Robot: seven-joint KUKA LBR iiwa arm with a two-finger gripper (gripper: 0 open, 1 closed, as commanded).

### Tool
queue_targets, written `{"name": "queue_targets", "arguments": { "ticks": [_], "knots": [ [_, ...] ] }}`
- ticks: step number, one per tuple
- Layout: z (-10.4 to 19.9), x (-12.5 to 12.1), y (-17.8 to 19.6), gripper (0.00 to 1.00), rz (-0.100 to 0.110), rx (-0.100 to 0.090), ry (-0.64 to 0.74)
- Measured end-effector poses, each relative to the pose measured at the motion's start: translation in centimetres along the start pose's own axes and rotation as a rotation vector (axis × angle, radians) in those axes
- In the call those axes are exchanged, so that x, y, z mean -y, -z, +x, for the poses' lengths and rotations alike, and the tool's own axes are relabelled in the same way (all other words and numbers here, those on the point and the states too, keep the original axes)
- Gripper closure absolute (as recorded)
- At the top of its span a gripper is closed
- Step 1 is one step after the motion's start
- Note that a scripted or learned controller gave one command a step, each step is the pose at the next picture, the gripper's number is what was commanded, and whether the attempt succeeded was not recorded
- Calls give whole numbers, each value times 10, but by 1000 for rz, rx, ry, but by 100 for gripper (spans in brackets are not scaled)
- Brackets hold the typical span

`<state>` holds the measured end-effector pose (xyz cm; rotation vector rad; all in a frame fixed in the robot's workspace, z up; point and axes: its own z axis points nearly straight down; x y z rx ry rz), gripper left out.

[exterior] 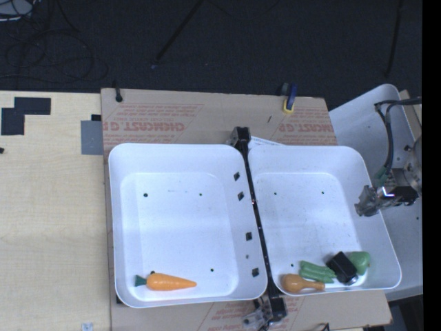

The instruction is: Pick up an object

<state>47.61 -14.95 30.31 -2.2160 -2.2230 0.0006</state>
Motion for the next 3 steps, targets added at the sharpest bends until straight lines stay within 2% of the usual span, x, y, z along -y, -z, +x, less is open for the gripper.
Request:
{"name": "queue_targets", "arguments": {
  "ticks": [1, 2, 3],
  "knots": [
    [30, 0, 0, 100, 2, -1, 0],
    [77, 0, 4, 100, 3, -1, 1],
    [28, 0, 56, 100, -5, 4, -6]
  ]
}}
